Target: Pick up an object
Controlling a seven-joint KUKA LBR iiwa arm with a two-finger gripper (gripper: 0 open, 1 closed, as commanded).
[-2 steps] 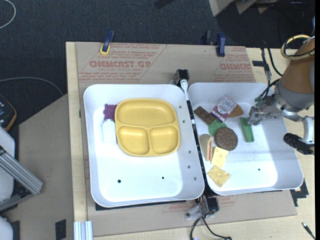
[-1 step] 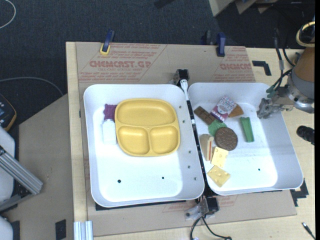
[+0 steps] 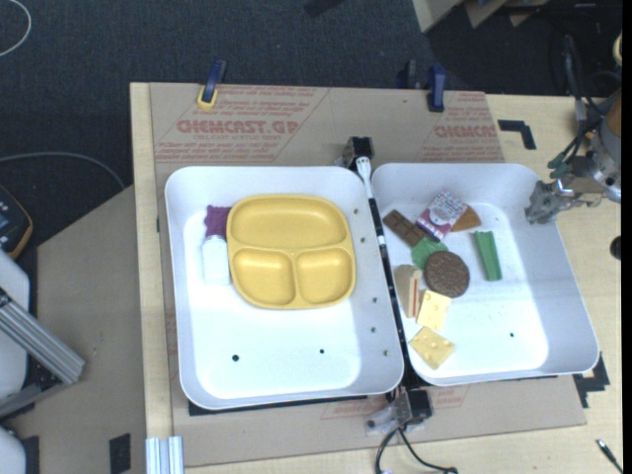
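You'll see the gripper (image 3: 546, 203) at the frame's right edge, over the right bin's (image 3: 553, 314) upper right rim; its finger state can't be told. The toy food (image 3: 441, 270) lies left in that bin.

Two shallow white bins are set side by side on the counter (image 3: 296, 117); in the left bin (image 3: 286, 368) a yellow three-compartment plastic tray (image 3: 291, 250) is placed, a small purple object (image 3: 216, 220) just left of it; toy food pieces (image 3: 444, 275) are clustered in the right bin's (image 3: 533, 334) left half; the pincer (image 3: 543, 203) is seen at its right rim.
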